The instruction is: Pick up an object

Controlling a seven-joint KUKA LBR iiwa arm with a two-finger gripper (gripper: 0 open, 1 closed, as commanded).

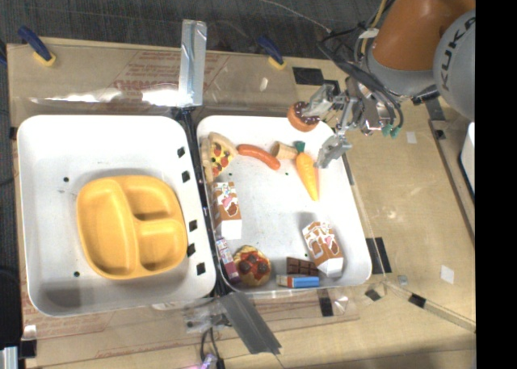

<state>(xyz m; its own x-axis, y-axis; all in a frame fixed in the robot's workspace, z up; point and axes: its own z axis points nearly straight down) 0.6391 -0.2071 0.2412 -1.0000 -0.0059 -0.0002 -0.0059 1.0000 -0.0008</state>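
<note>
Arm reaching in from frame's right, tool point(327, 129) hovering at right bin point(266, 198) upper right edge; cannot tell tool's state. Carrot point(307, 175) lying just below tool, upper right of bin, beside sausage point(258, 154). Judging carrot light, rigid, smooth plastic; gripping across thick orange middle looking safest

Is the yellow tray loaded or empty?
Empty. The tray lies flat in the left bin, and its compartments show bare yellow. The toys all sit in the right bin.
</note>
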